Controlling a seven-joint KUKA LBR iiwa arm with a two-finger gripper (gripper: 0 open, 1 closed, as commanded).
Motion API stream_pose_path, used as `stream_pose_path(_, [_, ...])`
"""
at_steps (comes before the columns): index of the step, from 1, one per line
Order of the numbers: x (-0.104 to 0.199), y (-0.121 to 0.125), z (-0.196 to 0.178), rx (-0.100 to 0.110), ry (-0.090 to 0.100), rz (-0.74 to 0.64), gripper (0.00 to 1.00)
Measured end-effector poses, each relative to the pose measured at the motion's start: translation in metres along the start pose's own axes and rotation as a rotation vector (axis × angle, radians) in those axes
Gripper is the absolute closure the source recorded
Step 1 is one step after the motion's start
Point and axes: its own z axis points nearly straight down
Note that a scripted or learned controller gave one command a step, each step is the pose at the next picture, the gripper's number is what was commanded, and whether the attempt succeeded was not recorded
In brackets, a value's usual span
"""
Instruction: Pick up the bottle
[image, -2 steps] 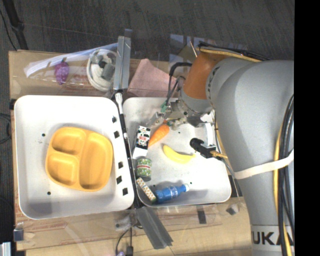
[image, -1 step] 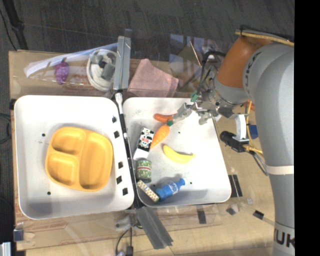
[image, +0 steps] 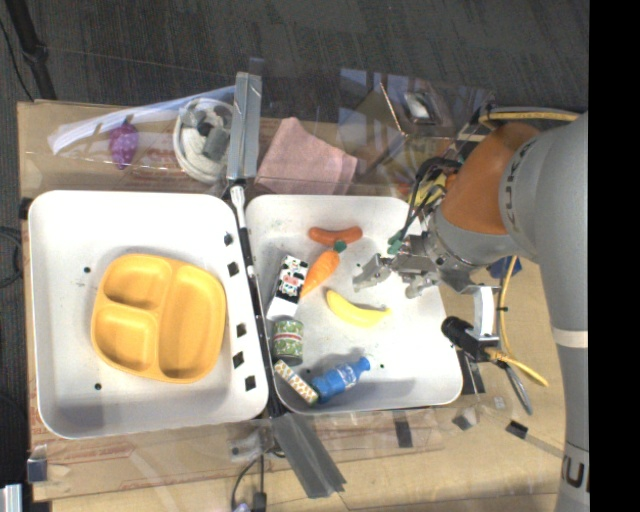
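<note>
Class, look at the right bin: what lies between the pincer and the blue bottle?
In the camera view, the banana lies between the pincer and the bottle; the rest of that stretch is bare white bin floor.

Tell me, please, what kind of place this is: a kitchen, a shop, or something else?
Most likely a robot lab bench for grasping trials, not a kitchen. Two white bins sit side by side, one with toy food, a banana and a blue bottle. A grey arm's gripper hangs over them.
</note>
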Motion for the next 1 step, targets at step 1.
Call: stream_pose_path(1, [0.0013,-0.0749,0.0363,0.0,0.002,-0.046,0.0])
